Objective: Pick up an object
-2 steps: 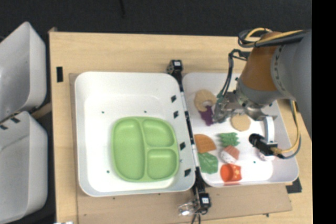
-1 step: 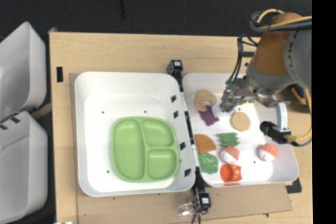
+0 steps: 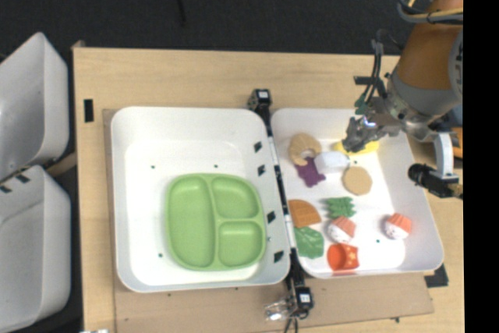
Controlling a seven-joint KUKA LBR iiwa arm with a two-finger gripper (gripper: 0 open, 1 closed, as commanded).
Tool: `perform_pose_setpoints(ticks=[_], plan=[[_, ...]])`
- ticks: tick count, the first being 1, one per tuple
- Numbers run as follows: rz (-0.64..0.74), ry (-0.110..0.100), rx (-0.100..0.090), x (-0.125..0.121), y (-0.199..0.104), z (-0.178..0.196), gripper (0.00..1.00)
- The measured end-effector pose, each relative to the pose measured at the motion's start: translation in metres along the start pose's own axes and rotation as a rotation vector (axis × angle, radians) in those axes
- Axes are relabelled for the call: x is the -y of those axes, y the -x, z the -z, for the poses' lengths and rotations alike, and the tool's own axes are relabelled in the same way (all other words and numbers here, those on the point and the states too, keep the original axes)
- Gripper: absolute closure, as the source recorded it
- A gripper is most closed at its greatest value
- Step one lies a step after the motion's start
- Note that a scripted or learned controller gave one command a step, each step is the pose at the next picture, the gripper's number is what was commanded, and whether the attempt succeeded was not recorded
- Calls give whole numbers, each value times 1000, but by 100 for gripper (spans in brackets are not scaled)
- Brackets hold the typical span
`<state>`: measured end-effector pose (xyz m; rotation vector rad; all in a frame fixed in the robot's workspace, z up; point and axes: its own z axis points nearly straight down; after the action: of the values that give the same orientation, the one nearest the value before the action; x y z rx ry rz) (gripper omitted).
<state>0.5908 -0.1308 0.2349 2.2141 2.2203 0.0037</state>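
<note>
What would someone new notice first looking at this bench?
Probably the green divided plate, alone in the left bin. Next, the heap of small toy foods in the right bin, such as a red piece at its near edge. The hand hangs low over a yellow item at that bin's far side.

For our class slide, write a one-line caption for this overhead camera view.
Grey-and-orange arm's gripper lowered over yellow toy in right white bin of play food; divided green plate in left white bin.

Even overhead light, bright white bins (image 3: 125, 168) faintly glaring, dark surround, soft focus, mild graininess throughout.
</note>
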Motion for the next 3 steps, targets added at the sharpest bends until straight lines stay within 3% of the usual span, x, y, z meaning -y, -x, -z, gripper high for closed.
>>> perform_pose_setpoints(ticks=[1,3], plan=[[3,-6,-2,-1,1,5,100],[3,-5,-3,-59,-93,-7,100]])
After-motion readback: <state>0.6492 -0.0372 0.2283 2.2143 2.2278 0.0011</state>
